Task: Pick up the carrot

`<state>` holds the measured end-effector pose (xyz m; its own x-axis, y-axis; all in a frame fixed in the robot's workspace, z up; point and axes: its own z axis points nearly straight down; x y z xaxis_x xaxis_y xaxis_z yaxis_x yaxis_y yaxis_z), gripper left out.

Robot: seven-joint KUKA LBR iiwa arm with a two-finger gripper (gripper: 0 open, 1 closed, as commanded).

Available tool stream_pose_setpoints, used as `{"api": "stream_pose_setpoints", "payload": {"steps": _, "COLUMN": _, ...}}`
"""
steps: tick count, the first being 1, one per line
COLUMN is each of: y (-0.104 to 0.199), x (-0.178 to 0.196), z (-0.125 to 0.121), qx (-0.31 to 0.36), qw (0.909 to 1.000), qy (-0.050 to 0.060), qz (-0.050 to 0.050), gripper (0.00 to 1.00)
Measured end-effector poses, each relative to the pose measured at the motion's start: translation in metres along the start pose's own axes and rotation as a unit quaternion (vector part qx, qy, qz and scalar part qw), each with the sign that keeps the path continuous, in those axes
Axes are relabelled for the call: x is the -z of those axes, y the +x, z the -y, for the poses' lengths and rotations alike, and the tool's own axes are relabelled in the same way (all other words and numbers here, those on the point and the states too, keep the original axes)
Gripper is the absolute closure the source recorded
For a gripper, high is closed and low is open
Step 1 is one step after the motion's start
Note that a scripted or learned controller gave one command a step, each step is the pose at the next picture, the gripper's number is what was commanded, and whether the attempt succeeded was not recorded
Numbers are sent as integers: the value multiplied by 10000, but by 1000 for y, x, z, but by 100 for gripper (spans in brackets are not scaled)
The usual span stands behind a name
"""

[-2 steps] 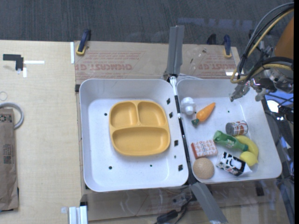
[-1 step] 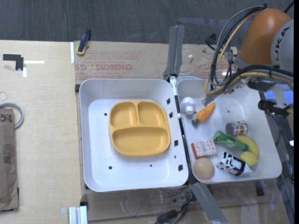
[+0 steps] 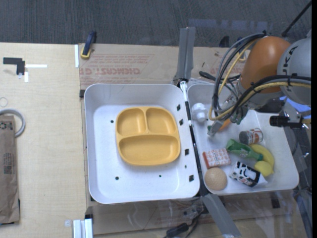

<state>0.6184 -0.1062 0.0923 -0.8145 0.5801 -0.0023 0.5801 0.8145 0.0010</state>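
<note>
A yellow three-compartment plastic plate (image 3: 147,135) lies in the middle of the left white bin (image 3: 99,148). The right white bin (image 3: 287,175) holds a yellow banana (image 3: 263,157) at four o'clock, a small tin can (image 3: 251,136) just above it, a red-and-white snack packet (image 3: 216,157), a tan round ball (image 3: 216,179) at seven o'clock, and a black-and-white packet (image 3: 246,173) beside it.

The arm (image 3: 277,68) and its cables (image 3: 233,83) cover the upper part of the right bin (image 3: 292,180). The carrot (image 3: 224,124) shows as a short orange piece below the cables; the rest is hidden. The brown bag (image 3: 7,167) is cut off by the left edge. The label on the small can (image 3: 251,136) is too small to read.
</note>
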Motion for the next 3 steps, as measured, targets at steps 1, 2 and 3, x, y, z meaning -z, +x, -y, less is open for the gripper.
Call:
{"api": "stream_pose_setpoints", "payload": {"steps": 1, "y": -42, "x": 73, "z": 48, "qx": 64, "qw": 10000, "qy": 0, "qz": 14, "gripper": 0}}
{"api": "stream_pose_setpoints", "payload": {"steps": 2, "y": -36, "x": 54, "z": 2, "qx": 1672, "qw": 9859, "qy": -6, "qz": 13, "gripper": 0}}
{"api": "stream_pose_setpoints", "payload": {"steps": 3, "y": -45, "x": 81, "z": 22, "qx": 2231, "qw": 9748, "qy": -5, "qz": 18, "gripper": 0}}
